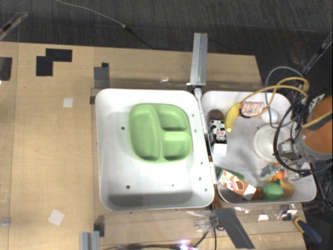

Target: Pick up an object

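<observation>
End effector (279,172) hangs low over the crowded right bin (244,155), above the clutter along its near wall.

Taking the right bin as landmark: against its near wall lie a green ball (272,191) and an orange-and-white carton (235,183), its long axis running diagonally along that wall; the ball sits just nearward of the end effector, the carton nearward and to the left. Cables hide the fingertips, so whether the end effector is released or clenched cannot be told, and nothing is seen held. Mid-bin stands a white cup (266,142), beside the arm (317,129); farther back, a banana (232,115) and a dark box (217,130). The left bin (114,155) carries a green divided tray (158,132) on the tabletop (47,155).
</observation>
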Robot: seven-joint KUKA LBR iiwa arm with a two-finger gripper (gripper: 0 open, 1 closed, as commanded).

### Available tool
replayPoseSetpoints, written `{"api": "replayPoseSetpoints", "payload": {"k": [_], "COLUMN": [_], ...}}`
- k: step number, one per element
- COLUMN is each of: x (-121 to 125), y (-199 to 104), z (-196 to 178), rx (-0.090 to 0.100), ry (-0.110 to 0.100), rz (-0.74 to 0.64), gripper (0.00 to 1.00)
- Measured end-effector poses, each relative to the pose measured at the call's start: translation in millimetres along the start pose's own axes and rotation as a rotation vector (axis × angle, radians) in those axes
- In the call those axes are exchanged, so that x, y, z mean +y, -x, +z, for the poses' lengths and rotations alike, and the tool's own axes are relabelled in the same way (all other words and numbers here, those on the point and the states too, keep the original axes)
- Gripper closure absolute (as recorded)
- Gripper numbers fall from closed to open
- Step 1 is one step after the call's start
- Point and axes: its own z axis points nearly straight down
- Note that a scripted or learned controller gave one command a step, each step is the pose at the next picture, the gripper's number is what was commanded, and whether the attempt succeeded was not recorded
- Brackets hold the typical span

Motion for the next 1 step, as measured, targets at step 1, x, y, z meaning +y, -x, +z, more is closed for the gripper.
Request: {"api": "replayPoseSetpoints", "payload": {"k": [1], "x": [-3.3], "y": [4.1], "z": [-12.6], "rx": [-0.004], "ry": [-0.006], "rz": [0.001], "gripper": [1.0]}}
